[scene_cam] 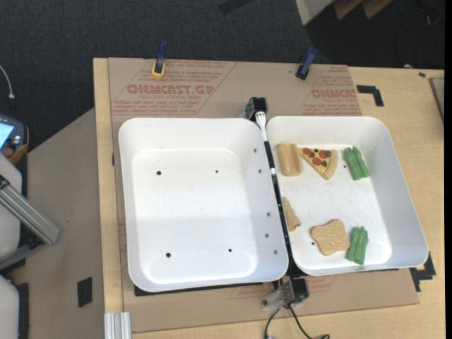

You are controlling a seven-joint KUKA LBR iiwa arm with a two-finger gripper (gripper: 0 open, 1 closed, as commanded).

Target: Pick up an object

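The right bin (395, 182) holds several toy food pieces. A tan bread roll (288, 159) lies at its upper left, with a pizza slice (319, 160) just right of it and a green bean bundle (357, 163) further right. A toast slice (330, 236) sits near the front edge beside another green bundle (358, 244). A small tan piece (289, 214) rests against the bin's left wall.
The left bin (134, 189) adjoins the right one along a black divider (271, 175). Both stand on a cardboard sheet (205, 83) held by a yellow clamp (159, 65) and a blue clamp (306, 63) at the back.
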